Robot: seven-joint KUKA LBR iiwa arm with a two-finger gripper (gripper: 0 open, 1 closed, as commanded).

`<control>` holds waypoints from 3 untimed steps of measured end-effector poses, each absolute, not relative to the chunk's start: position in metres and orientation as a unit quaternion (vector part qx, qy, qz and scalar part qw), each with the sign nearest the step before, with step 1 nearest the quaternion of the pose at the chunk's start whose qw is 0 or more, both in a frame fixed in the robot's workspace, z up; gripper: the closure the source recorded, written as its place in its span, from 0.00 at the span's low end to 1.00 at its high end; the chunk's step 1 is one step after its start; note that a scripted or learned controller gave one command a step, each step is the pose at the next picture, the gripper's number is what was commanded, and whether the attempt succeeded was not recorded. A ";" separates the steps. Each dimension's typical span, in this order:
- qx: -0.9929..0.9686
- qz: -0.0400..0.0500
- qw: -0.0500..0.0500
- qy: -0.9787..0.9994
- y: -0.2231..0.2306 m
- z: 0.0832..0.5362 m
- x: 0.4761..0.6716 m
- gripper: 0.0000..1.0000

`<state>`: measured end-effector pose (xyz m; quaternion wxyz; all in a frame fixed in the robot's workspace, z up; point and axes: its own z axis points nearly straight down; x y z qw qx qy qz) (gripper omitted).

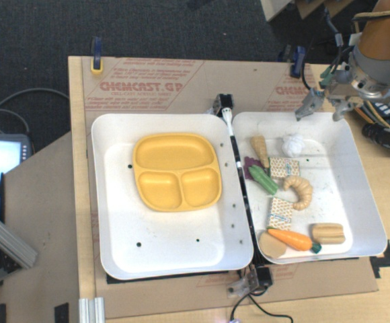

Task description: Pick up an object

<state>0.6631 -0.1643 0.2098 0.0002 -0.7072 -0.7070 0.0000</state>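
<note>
Gripper [323, 109] hangs over the right bin's [366, 180] far rim, fingers spread, pinching nothing. Food items cluster at the bin's left and near side, croissant [300, 191] central; left bin [107, 180] bears a yellow plate [177, 171].

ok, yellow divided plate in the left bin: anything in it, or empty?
Empty. The yellow three-compartment plastic plate lies flat in the left white bin, and all three compartments show bare yellow surface.
</note>
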 end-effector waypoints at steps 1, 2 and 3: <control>-0.708 -0.001 0.003 -0.706 -0.134 0.082 0.574 0.00; -0.709 0.002 0.002 -0.705 -0.158 0.084 0.522 0.00; -0.705 -0.001 -0.002 -0.709 -0.109 0.085 0.553 0.00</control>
